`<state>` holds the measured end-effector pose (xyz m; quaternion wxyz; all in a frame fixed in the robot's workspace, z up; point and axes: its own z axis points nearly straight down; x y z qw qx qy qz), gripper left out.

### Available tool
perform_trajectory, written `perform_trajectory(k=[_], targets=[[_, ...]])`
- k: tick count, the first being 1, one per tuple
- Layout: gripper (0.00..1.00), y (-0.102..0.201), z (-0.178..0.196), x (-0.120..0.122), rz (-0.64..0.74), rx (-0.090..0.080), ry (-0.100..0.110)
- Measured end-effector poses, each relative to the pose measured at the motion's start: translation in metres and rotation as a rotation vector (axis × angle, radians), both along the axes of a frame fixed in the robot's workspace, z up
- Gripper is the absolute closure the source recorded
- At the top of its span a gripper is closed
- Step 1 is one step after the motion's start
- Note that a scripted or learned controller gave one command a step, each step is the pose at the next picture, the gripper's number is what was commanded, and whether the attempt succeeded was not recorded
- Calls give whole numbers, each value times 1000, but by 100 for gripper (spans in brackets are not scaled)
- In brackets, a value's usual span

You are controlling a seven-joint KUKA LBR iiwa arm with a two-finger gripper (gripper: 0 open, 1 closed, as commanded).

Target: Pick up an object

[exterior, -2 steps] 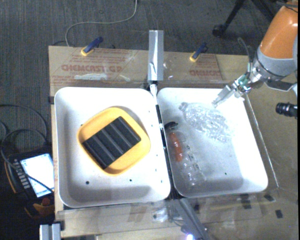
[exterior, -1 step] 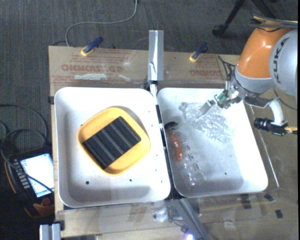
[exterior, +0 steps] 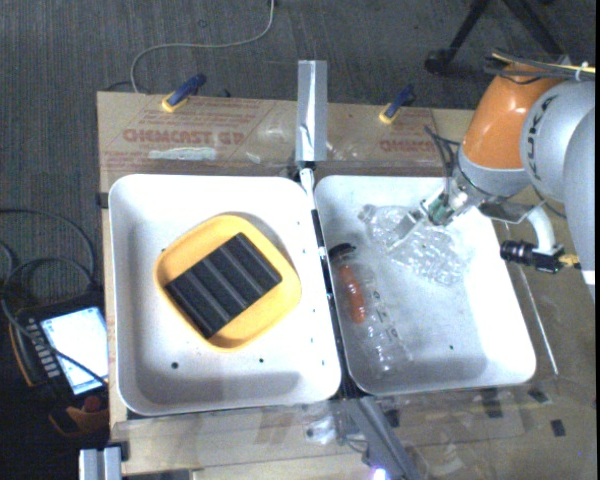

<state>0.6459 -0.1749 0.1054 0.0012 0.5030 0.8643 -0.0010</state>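
The grey arm with an orange band (exterior: 505, 128) enters from the upper right of the frame. Two shallow white bins sit side by side on the brown cardboard-covered surface (exterior: 220, 133). The left white bin (exterior: 140, 368) holds a yellow plastic tray with a black ribbed insert (exterior: 228, 280), lying tilted near its centre. The right white bin (exterior: 500, 348) holds a crumpled clear plastic package (exterior: 425, 248) in its upper half and a clear bottle with an orange label (exterior: 355, 293) along its left wall. The gripper (exterior: 440, 210) hangs at the crumpled package's upper right edge; whether it is open or closed cannot be told.
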Motion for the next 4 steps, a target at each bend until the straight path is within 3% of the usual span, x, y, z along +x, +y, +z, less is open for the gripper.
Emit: perform_trajectory(k=[1,2,3,4], targets=[[0,-20,23,9,104,-2,-1],[100,-19,34,10,105,-2,-4],[0,-19,34,10,105,-2,-4],[0,-19,34,10,105,-2,-4]])
